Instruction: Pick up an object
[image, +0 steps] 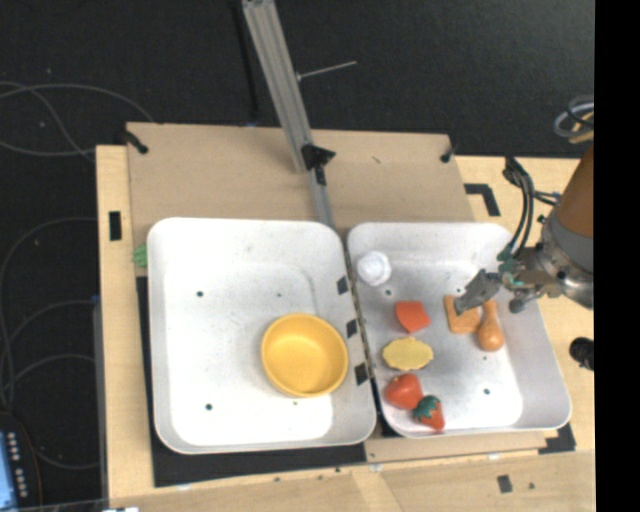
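The hand (497, 288) hung open over the right bin (530, 400), its fingers just above an orange block (462, 320) and carrot (490, 328).

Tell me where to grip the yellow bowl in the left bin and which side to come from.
Probably take the yellow bowl by its rim, coming straight down from above with one finger inside and one outside. It sits upright with its mouth open to the camera, and looks too wide to span whole. The rim's left side has bare bin floor around it, away from the bins' wall.
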